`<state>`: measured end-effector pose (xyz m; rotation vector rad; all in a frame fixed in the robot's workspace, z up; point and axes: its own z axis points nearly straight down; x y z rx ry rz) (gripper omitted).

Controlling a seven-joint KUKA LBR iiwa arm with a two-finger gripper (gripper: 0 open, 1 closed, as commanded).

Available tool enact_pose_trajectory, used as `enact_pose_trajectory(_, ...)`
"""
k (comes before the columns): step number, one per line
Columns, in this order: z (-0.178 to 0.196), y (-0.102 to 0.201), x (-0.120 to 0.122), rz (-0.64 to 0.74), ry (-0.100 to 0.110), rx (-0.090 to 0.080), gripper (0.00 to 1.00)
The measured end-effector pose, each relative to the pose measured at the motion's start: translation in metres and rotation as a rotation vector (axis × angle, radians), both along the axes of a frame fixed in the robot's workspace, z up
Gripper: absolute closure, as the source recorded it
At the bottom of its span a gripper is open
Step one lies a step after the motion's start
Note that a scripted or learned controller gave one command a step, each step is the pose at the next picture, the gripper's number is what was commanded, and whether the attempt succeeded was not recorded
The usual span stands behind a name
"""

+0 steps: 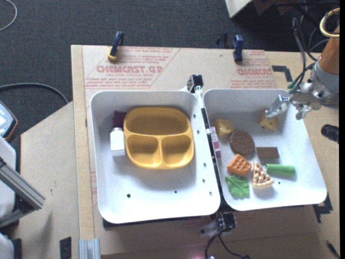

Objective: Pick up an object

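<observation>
Cheese wedge (pixel 269 122), in the right bin's (pixel 318 169) far part, shows us no clear long axis. Just beside it we see the gripper (pixel 285 106); whether it grasps we cannot tell. Nearer us lie a brown cookie (pixel 241 142), chocolate bar (pixel 267 154) and green bean (pixel 281 170).

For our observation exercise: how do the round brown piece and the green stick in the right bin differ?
The round brown piece is a dark disc; the green stick is long, narrow and bright. The round brown piece lies nearer the bin's middle, the green stick nearer its right wall. Both lie flat in the right bin, untouched.
</observation>
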<state>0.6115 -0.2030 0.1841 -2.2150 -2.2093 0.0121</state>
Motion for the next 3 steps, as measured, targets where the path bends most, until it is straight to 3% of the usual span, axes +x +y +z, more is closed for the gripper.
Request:
enact_pose_trajectory(1, 0.008, 0.000, 0.003, 0.003, -0.014, -0.003, 0.00)
enact_pose_trajectory(3, -0.103, 0.011, 0.003, 0.003, -0.007, -0.001, 0.00)
